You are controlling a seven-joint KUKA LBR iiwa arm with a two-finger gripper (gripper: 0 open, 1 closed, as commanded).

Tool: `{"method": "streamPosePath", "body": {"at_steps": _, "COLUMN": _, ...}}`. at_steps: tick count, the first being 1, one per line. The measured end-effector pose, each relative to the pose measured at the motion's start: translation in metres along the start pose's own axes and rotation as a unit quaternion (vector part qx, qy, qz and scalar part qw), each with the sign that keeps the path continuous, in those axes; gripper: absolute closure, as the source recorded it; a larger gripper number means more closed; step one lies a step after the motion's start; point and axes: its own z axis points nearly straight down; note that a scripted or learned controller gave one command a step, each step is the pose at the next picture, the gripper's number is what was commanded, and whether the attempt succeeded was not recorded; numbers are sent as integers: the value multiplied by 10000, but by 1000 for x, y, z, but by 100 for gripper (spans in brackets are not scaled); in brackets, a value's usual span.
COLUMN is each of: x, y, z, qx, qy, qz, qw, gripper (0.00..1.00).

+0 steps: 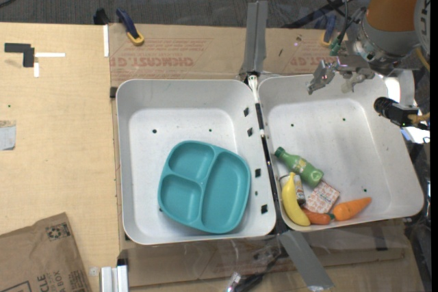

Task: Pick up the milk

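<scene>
The milk [321,197] is a small white carton with red print. It lies flat near the front left corner of the right bin [342,126], between a banana and a carrot. My gripper [337,78] hangs above the back edge of that bin, well away from the milk. It is open and nothing sits between its fingers [317,81].
A green bottle [300,166], a yellow banana [293,202] and an orange carrot [350,208] crowd around the milk. A teal divided plate [204,186] lies in the left bin [137,147]. A metal divider [256,37] stands between the bins.
</scene>
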Motion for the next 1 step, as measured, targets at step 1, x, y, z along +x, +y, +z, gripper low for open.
{"method": "streamPosePath", "body": {"at_steps": 1, "x": 5, "y": -18, "z": 136, "qx": -50, "qy": -19, "qz": -2467, "qw": 9691, "gripper": 0}}
